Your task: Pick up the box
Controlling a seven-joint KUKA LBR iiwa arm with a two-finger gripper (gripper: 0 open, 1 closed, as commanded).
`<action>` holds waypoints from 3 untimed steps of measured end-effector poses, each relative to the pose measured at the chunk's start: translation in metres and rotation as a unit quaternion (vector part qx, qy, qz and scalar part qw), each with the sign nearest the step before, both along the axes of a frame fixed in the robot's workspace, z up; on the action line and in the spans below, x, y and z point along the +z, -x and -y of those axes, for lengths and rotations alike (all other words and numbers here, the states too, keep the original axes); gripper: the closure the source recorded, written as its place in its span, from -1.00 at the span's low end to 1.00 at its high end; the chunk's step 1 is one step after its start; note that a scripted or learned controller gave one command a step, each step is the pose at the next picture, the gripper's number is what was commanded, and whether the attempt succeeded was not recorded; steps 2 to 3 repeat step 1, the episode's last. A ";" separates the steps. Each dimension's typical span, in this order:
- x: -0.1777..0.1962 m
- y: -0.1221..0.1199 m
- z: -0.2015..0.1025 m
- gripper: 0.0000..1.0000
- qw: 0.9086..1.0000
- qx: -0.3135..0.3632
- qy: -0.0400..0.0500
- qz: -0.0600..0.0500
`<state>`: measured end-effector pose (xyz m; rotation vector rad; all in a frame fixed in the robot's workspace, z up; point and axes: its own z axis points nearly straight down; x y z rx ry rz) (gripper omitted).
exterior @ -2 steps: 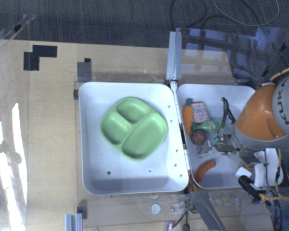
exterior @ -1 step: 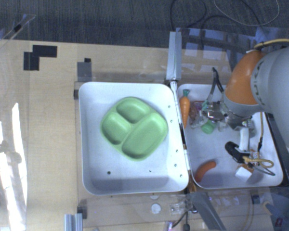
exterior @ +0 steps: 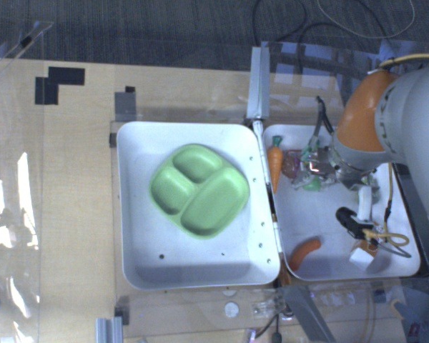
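My gripper (exterior: 313, 168) hangs low over the back left part of the right bin (exterior: 329, 263), under the arm's orange band. Right at its tip sit a dark maroon boxy item (exterior: 292, 164) and something green (exterior: 311, 185); whether either is touched is unclear. A small white box-like piece (exterior: 362, 255) lies near the bin's front right corner, well clear of the gripper.
An orange carrot (exterior: 274, 166) lies along the right bin's left wall. A sausage (exterior: 304, 250) rests at its front left. A black part (exterior: 351, 222) and a yellow cable loop (exterior: 391, 239) hang by the arm. The left bin (exterior: 139, 256) holds a green divided plate (exterior: 199, 190).
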<state>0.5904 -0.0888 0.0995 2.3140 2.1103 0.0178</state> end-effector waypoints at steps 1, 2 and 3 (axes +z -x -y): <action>0.085 -0.049 -0.017 1.00 0.999 0.038 0.000 -0.010; 0.085 -0.049 -0.017 1.00 0.999 0.038 0.000 -0.010; 0.085 -0.049 -0.017 1.00 0.999 0.038 0.000 -0.010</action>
